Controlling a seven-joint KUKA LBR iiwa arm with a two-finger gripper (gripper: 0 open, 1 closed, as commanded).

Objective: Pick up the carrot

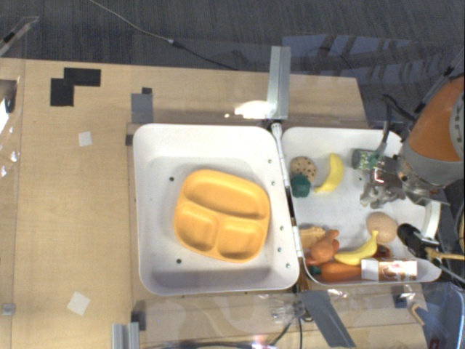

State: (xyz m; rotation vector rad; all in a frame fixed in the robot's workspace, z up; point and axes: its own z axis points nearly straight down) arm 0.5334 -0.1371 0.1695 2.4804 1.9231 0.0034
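The carrot (338, 271), long and orange, lies along the front wall of the right bin (349, 138), partly under a yellow banana (359, 251) and next to a white tube (389, 270). My gripper (378, 192) hangs over the right side of that bin, up and to the right of the carrot and just above a beige egg-shaped object (382, 226). It stands open with nothing between its fingers. It is well apart from the carrot.
The right bin also holds a cookie (303, 168), a teal object (300, 187), a second banana (331, 174), a small green block (362, 158) and orange-brown toy food (323, 244). A yellow divided plate (221, 215) sits in the left bin (156, 195).
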